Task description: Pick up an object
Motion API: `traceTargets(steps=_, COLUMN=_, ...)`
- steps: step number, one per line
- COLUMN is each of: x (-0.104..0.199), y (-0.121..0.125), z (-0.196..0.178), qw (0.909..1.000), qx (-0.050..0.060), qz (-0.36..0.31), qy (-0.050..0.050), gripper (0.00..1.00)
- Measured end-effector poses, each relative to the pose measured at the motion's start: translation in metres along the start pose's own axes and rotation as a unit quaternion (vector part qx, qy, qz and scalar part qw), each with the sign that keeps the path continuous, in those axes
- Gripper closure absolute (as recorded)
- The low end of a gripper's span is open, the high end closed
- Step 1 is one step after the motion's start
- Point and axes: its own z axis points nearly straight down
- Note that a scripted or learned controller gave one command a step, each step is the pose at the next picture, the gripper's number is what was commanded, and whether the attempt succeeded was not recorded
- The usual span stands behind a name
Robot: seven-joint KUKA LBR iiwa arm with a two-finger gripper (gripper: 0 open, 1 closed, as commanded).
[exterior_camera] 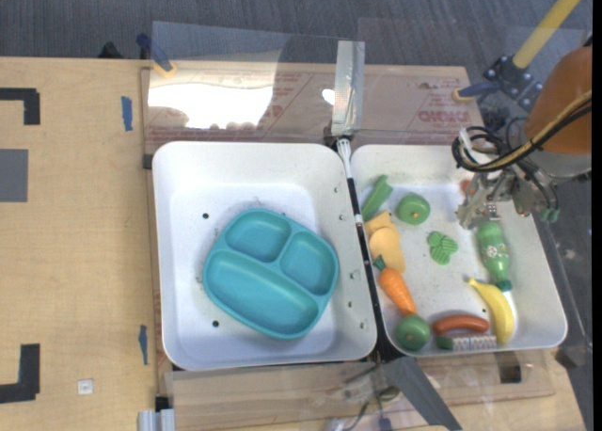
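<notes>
**Jaws above the green bottle in the right bin**

Nearest in the right bin [555, 326] lie a red sausage [461, 324], green ball [412, 330], banana [497, 307] and carrot [397, 290]. Farther back, the green bottle [495, 252] lies just below the jaws [491, 201], touching or nearly so; whether they are spread cannot be told. The left bin [179, 231] holds a teal tray [271, 272].

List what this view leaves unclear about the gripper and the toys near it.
- Gripper: cables and its own body clutter it, so its state is unreadable.
- Green bottle: its top sits under the gripper; contact unclear, label too small.
- Arm: cut off by the right edge.
</notes>
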Motion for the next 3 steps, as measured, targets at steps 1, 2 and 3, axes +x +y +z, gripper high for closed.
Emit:
traceTargets(steps=1, x=0.001, y=0.001, z=0.002, qw=1.0, qx=-0.001, qz=0.0, qy=0.002, gripper=0.0)
traceTargets(steps=2, x=-0.017, y=-0.005, z=0.021, qw=0.9997, qx=-0.004, qz=0.021, qy=0.01, gripper=0.0)
traceTargets(steps=3, x=-0.021, y=-0.005, z=0.007, qw=0.9998, qx=-0.001, qz=0.02, qy=0.003, gripper=1.0)
